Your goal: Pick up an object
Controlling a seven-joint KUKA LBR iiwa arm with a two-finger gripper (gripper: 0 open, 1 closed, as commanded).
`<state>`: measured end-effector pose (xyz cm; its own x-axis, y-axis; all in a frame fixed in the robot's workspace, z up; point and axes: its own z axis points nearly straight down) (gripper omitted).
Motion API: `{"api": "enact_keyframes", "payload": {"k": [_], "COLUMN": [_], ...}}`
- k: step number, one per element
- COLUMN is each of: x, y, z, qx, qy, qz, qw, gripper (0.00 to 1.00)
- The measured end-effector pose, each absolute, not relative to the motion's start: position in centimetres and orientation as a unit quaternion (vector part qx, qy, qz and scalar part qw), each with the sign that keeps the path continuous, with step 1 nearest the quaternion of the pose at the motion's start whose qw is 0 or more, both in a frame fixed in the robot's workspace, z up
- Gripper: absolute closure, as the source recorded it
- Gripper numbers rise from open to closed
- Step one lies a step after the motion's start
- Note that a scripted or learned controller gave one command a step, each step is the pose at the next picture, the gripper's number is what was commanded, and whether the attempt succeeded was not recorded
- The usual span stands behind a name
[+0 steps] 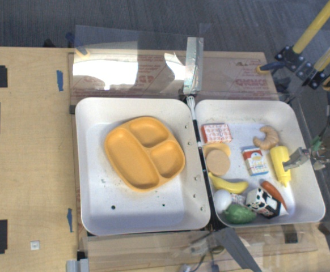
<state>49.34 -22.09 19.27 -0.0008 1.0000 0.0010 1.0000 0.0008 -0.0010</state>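
The right bin (304, 123) holds several toy foods. A red-and-white box (216, 133) and a tan croissant (267, 135) lie at the back. In the middle are a small red, white and blue carton (256, 161), a round tan disc (218, 162) and a yellow block (280, 164). Toward the front lie a banana (228, 183), a white egg (222, 199), a green vegetable (239, 213), a black-and-white piece (263, 203) and an orange-red carrot (274, 192). My gripper (296, 160) reaches in low over the bin's right rim. Its grey tip is by the yellow block's right side.
The left bin (91, 169) holds an orange divided plate (145, 152). A clear plastic sheet (131, 67) stands behind the bins. Yellow bars and clamps (307, 55) stand at the upper right, and cables hang beside the right bin.
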Motion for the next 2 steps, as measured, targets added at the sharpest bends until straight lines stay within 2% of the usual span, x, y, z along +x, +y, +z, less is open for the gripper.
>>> {"api": "enact_keyframes", "payload": {"k": [1,2], "x": [48.3,51.5], "y": [-21.2,-19.2], "z": [11.8,9.1], "qx": [-0.822,-0.878], "qy": [-0.57,-0.478], "qz": [-0.0045,-0.006], "qw": [0.008,-0.001], "gripper": [0.0,0.0]}}
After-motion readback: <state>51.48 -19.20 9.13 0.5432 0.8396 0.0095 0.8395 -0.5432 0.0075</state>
